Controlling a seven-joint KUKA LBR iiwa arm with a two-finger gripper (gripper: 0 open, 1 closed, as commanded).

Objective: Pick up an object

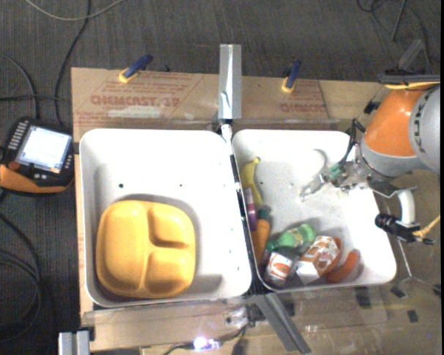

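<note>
My gripper [315, 174] hangs over the upper middle of the right bin [296, 140], at the end of the grey arm with its orange band [394, 132]. Its two fingers stand apart, open, with bare bin floor between them. Below it, along the bin's near side, lie a green item [296, 237], two small cartons [322, 254] [280, 266] and a red item [344, 266]. A banana [251, 177] and a carrot [260, 237] lie against the bin's left wall, apart from the gripper.
A yellow divided plate [146, 246] sits in the left bin [89, 198]. A teach pendant [35, 156] lies on the floor at far left. Two clamps [135, 67] [290, 76] hold the board behind the bins.
</note>
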